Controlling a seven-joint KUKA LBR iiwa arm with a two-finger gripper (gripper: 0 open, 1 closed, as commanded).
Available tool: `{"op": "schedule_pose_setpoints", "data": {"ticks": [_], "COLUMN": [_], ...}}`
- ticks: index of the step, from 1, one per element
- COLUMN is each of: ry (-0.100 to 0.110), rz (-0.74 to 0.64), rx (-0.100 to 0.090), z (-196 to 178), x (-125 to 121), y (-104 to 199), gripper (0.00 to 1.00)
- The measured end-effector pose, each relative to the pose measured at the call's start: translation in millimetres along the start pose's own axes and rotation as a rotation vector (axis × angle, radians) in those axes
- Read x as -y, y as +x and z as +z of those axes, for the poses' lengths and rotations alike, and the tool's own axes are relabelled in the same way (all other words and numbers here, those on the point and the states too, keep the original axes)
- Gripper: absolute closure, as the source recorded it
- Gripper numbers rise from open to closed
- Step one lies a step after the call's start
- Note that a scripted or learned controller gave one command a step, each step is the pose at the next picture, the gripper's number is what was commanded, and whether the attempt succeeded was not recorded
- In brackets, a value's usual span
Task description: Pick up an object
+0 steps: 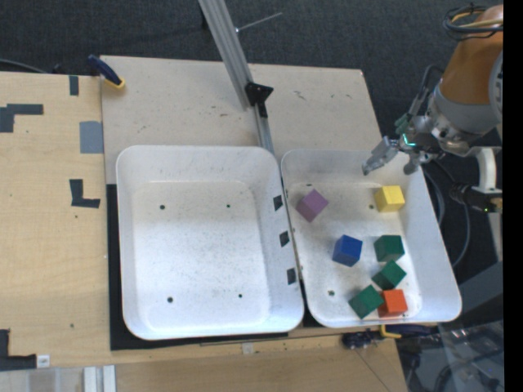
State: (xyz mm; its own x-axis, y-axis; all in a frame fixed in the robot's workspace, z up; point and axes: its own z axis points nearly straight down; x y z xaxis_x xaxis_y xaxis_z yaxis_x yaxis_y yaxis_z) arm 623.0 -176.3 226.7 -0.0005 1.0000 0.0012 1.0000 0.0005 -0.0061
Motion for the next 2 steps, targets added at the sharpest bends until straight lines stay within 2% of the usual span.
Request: {"op": "schedule_pose_setpoints", "data": {"ticks": [1,2], "ry": [-0.005,-0.001], "rz": [-0.001,-0.002], "rx": [0.002,0.001], "z": [-3.4,41.3], "x": [-0.9,-3.2], "y": [0.0,5.1], "gripper": [0.0,0.0]}}
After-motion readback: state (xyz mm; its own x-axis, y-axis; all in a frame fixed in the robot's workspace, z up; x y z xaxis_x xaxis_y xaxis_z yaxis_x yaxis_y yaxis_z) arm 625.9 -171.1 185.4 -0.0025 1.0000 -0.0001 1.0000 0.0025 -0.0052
